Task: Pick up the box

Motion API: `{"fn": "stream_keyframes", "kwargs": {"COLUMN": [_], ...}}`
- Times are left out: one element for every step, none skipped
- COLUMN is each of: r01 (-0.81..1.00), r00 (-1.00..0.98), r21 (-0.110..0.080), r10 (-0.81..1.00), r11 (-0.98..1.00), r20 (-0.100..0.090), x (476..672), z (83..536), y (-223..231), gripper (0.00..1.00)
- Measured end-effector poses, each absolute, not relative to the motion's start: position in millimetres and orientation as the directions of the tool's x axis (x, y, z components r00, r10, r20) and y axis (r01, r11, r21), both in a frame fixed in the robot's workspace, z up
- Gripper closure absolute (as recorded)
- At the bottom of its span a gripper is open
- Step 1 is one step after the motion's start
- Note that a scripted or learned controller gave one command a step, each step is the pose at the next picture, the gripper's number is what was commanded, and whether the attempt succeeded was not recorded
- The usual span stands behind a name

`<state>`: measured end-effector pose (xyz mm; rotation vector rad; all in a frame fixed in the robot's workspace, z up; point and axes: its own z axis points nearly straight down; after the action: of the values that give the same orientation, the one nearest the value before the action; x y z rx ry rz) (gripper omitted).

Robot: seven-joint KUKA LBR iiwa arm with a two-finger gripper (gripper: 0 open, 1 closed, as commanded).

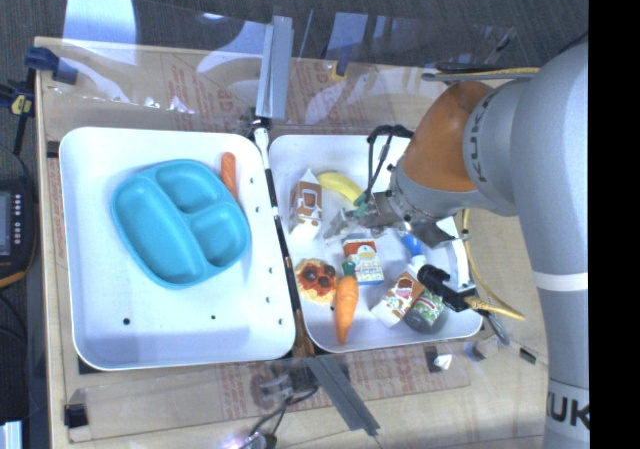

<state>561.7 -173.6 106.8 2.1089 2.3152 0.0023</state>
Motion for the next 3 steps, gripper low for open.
{"fn": "stream_keyframes", "kwargs": {"r01": [0.992, 0.991, 0.994], "r00": [-0.126, -0.131, -0.111], "r21": [-0.004, -0.007, -0.003], "r10": [0.992, 0.991, 0.994], "r11": [0.126, 0.131, 0.111], "r20": [0.003, 0.003, 0.0], "x": [533.7, 533.5, 576.4], "z": [91.6, 101.1, 91.2], "y": [-210.4, -210.5, -131.5], "gripper": [0.0, 1.0, 1.0]}}
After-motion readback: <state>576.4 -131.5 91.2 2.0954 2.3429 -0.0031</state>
